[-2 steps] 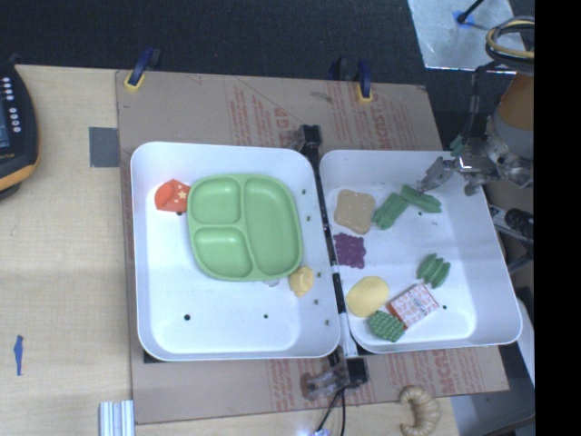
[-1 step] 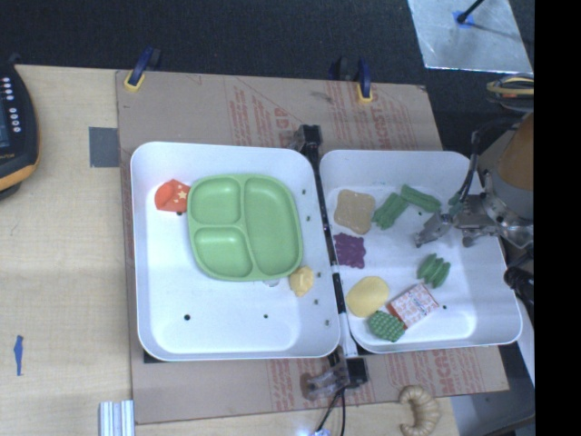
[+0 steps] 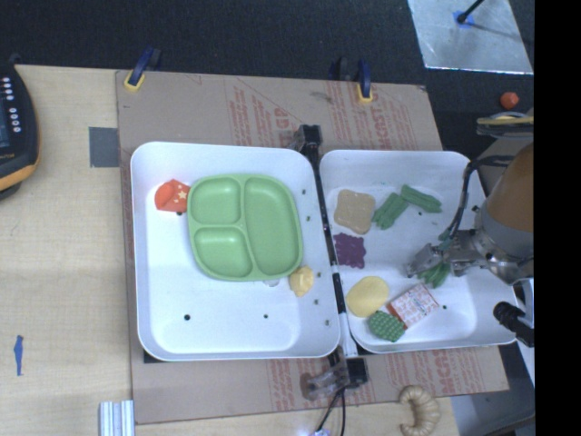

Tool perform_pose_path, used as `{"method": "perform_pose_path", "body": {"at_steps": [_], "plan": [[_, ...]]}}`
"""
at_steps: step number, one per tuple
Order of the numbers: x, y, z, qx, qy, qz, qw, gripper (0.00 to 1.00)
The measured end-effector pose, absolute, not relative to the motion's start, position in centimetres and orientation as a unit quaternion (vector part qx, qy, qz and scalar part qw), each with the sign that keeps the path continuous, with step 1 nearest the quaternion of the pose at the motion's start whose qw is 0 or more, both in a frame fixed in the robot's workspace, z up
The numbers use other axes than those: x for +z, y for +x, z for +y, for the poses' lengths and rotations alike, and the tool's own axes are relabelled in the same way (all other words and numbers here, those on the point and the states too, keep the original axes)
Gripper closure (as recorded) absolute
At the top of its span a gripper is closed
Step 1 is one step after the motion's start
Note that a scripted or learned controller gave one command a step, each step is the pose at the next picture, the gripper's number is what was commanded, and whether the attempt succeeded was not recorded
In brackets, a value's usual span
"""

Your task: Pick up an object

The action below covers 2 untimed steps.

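Note:
My gripper is low in the right bin, toward its right side, on the grey arm that comes in from the right. A small green piece lies right at its tip, partly hidden by it, and I cannot tell whether it is held. To the left of the gripper lie a tan bread slice, two green pods and a purple piece. Nearer the front are a yellow round item, a red-and-white packet and a green ridged block.
The left bin holds a green divided plate, a red item with a star at its left and a small yellow piece by the right wall. A ridge with clamps separates the bins. A beige curled object lies on the bench in front.

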<state>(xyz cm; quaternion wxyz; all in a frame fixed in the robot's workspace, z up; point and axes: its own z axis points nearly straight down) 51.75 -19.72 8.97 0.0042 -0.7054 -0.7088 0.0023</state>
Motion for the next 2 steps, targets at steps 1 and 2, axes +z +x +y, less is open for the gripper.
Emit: {"method": "perform_pose_path", "body": {"at_steps": [1,2], "plan": [[10.3,52.1,-19.9,0.0012,-0.705,-0.709,0.001,1.00],[10.0,64.1,-13.4,-0.0035,-0.702,-0.712,-0.006,1.00]]}}
